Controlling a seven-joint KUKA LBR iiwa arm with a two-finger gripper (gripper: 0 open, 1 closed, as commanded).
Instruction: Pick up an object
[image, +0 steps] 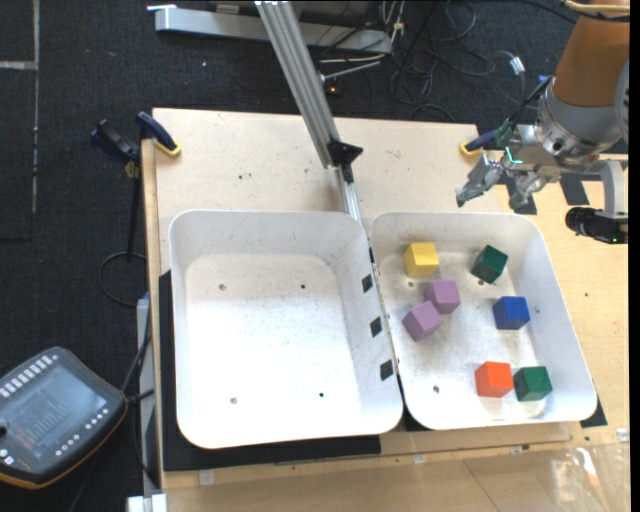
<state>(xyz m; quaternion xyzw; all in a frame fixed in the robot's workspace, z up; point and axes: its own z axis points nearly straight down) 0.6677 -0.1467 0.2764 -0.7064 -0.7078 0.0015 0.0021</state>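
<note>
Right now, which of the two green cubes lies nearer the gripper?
The dark green cube at the right bin's far end, just below the gripper. The other green cube sits beside the orange cube.

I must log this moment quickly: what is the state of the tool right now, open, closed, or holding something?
Tool: open, holding nothing, above the far rim of the right bin.

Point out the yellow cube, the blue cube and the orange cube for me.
yellow cube (422, 259), camera view, on its top face.
blue cube (511, 311), camera view, on its top face.
orange cube (493, 379), camera view, on its top face.
</note>
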